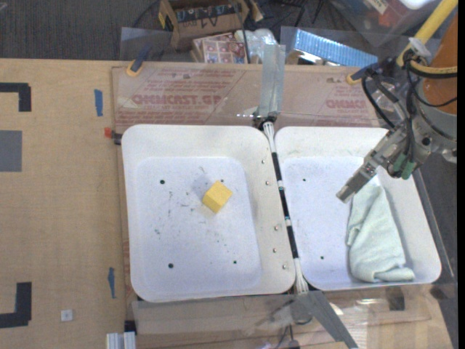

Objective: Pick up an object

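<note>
Two shallow white plastic bins sit side by side on the bench, meeting at a central divider seam (280,195), which serves as the reference point here. The bin left of the seam (145,151) contains one small yellow cube-shaped block (216,197), resting on the bin floor near the middle, well apart from the seam and from every wall. The bin right of the seam (320,267) contains one pale green crumpled cloth (376,238), lying along the side farthest from the seam and reaching toward the near corner.

One grey arm with an orange band (439,86) enters over the bin right of the seam. Its two-finger gripper (352,187) points down and toward the seam, with its tip just beside the upper edge of the cloth. The fingers appear drawn close together, with nothing visible between them. The yellow block lies across the seam from the gripper, well apart from it.
</note>
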Controlling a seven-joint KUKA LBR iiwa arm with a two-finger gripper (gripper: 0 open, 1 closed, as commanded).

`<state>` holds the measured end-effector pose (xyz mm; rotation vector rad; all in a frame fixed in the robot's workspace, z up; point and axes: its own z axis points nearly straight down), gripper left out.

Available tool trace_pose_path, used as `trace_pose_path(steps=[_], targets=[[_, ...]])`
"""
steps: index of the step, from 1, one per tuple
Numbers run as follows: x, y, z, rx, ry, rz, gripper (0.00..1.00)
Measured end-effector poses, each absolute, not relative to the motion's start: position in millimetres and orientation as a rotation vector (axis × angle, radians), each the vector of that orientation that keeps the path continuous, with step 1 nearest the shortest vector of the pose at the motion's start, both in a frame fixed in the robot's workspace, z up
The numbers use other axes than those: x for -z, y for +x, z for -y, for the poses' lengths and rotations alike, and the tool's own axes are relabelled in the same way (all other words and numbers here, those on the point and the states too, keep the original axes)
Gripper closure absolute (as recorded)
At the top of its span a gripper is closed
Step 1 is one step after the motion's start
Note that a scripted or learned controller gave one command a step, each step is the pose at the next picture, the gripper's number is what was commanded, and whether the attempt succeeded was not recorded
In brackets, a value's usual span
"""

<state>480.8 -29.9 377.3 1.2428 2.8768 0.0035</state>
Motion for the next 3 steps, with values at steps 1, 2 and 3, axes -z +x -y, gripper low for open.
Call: trace_pose_path(steps=[1, 2, 3], targets=[[-386, 480.7, -24, -0.004, 0.61, -3.073, 0.0], [-437, 480.6, -88, -0.005, 0.232, -3.122, 0.0], [-433, 481.6, -167, -0.007, 0.141, -3.129, 0.0]])
